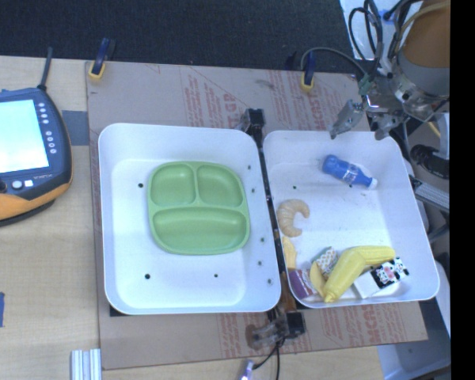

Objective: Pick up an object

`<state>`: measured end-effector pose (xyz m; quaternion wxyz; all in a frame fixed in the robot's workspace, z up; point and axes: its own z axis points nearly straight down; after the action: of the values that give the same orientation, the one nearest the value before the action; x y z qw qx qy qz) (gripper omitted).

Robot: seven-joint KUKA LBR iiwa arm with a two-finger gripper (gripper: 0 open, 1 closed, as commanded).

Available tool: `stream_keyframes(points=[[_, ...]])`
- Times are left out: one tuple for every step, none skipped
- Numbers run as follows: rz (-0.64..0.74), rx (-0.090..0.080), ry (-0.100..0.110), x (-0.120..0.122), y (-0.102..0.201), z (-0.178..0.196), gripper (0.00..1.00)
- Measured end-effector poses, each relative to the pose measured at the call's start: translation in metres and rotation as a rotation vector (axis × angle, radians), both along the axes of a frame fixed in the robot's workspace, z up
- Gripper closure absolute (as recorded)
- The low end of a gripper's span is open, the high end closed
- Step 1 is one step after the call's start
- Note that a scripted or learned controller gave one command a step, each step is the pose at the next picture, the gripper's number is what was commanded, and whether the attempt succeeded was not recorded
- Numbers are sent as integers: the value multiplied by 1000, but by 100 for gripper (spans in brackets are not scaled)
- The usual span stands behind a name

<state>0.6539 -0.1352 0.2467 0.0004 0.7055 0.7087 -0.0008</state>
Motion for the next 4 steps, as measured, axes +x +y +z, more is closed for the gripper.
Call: stream_keyframes(points=[[-1, -1, 5, 2, -14, -50, 0], [-1, -1, 4, 0, -30, -103, 0], [-1, 0, 6, 2, -43, -155, 0], [-3, 0, 0, 3, -64, -154, 0]])
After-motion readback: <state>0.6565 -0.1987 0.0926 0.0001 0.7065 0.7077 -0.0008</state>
